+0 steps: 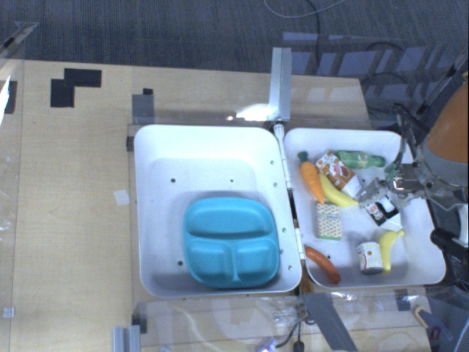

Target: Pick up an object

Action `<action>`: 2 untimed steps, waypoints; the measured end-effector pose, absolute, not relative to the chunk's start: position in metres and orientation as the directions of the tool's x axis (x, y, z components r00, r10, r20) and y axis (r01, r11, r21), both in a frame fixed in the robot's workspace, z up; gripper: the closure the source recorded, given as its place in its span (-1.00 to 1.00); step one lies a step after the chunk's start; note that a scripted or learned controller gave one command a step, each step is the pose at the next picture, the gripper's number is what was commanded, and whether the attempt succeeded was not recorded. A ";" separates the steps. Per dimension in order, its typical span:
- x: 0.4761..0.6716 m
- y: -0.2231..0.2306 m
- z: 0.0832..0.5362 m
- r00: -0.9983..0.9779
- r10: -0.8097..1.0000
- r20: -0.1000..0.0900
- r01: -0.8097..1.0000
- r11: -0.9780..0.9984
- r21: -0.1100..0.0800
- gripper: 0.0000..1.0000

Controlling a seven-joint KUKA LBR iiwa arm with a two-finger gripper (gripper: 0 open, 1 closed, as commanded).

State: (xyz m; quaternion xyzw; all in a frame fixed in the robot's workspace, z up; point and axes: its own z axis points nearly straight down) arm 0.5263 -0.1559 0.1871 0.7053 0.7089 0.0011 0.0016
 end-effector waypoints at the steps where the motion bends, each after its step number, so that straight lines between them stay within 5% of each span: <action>1: 0.552 -0.188 0.100 -0.053 0.999 -0.002 0.999 0.053 0.006 -1.00; 2: 0.555 -0.188 0.112 -0.052 0.999 -0.004 0.999 0.052 0.012 1.00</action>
